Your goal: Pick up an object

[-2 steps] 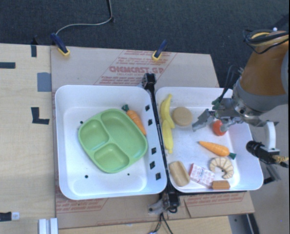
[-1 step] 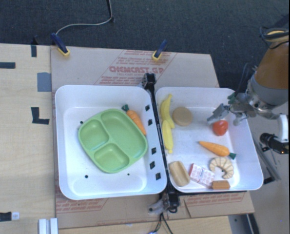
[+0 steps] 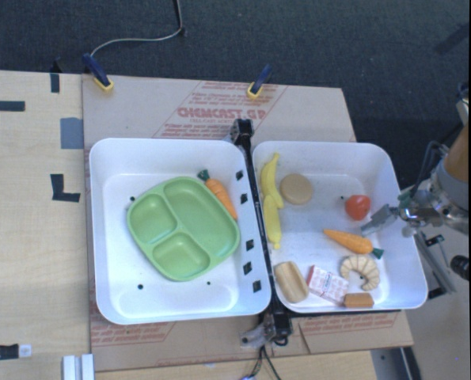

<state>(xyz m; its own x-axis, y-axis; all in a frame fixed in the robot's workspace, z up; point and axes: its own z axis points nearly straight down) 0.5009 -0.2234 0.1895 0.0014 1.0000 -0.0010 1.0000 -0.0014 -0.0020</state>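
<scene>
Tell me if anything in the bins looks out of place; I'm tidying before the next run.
One thing: a small orange toy carrot in the left white bin lies half propped on the rim of the green divided plastic tray, not flat in a compartment. The right bin's toy foods lie loose, nothing spilled.

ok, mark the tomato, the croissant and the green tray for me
tomato (image 3: 358, 206), camera view, middle of its red body
croissant (image 3: 361, 271), camera view, centre of its curved top
green tray (image 3: 183, 227), camera view, ridge where its three compartments meet
</scene>
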